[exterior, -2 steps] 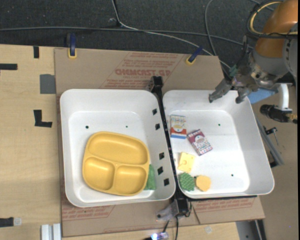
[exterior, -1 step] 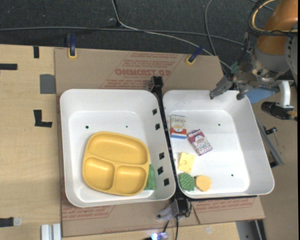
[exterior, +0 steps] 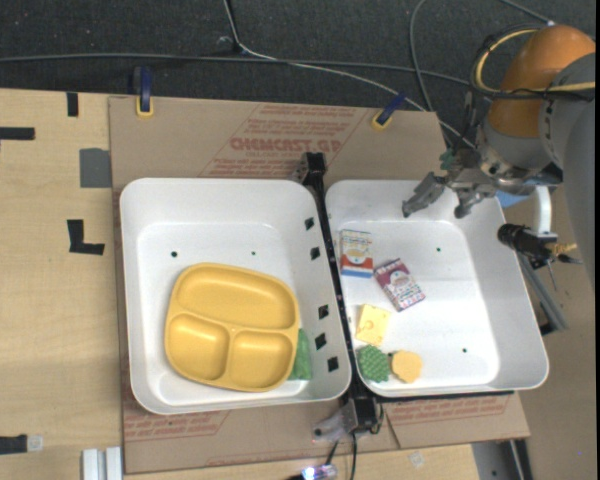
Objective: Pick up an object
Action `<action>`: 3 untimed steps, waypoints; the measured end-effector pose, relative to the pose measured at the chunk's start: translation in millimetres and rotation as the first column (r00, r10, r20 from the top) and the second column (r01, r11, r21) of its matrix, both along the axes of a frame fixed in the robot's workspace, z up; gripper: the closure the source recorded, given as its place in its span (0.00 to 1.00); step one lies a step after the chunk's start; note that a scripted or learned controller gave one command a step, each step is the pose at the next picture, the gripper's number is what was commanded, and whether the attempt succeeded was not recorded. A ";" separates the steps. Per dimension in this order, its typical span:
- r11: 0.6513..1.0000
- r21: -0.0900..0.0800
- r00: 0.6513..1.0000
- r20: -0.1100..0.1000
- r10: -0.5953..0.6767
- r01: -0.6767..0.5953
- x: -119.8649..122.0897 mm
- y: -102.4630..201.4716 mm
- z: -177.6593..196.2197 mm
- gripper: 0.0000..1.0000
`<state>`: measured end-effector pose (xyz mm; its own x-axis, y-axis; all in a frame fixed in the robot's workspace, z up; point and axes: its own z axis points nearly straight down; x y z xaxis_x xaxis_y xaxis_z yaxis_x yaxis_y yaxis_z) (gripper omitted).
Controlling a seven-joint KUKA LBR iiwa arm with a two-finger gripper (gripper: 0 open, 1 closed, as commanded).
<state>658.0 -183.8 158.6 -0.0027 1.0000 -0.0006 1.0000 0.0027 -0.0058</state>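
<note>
Brown cardboard covers the counter (exterior: 270,143) under two white bins, and the arm (exterior: 540,78) reaches from the right, its pincer (exterior: 443,203) spread wide and empty over the right bin's (exterior: 480,358) far edge, well apart from the small packets (exterior: 398,284) lying mid-bin.

Red lettering is running across the brown cardboard sheet (exterior: 280,138) lying under the two bins, but it is too faint to read. The small packets' (exterior: 356,252) labels are showing no legible print.
</note>
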 end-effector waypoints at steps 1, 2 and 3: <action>1.000 0.000 1.000 -0.001 -0.001 0.001 -3.5 -5.8 -62.1 0.00; 1.000 -0.002 1.000 0.006 0.000 0.000 -2.8 -4.8 -73.4 0.00; 1.000 -0.005 1.000 0.010 0.001 -0.001 -1.7 -5.1 -61.5 1.00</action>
